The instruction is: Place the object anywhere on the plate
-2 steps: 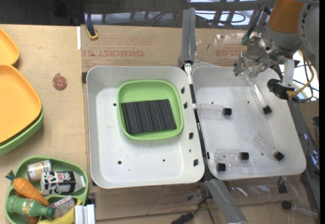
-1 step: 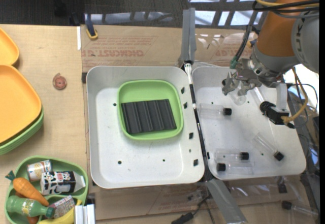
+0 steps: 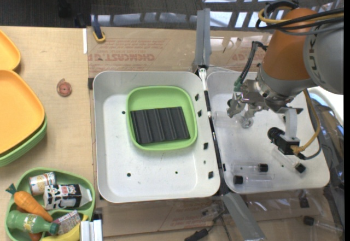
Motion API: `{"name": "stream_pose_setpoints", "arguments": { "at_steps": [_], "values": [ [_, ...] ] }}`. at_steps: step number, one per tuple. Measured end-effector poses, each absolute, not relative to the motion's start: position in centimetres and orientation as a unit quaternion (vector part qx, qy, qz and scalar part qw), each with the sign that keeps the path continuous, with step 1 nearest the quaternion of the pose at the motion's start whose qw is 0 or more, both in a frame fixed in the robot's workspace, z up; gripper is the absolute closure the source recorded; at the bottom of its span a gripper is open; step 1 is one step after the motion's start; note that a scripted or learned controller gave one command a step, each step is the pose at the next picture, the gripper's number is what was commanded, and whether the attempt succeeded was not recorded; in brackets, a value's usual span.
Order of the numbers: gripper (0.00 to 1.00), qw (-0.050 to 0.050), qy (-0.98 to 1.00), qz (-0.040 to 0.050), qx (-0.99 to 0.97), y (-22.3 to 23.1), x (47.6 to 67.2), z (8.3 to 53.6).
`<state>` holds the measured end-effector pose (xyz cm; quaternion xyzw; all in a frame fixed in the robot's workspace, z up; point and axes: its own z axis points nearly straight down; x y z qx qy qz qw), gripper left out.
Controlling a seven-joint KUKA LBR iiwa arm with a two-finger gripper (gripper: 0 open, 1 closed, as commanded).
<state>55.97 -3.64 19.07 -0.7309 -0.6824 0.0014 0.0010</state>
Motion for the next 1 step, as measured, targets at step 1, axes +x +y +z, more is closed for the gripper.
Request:
{"name": "stream_pose_setpoints", "arguments": {
  "at_steps": [1],
  "values": [
    [1.0,0.0,-0.769,0.0008,-0.639,1.03,57.04,19.09]
  ]
}}
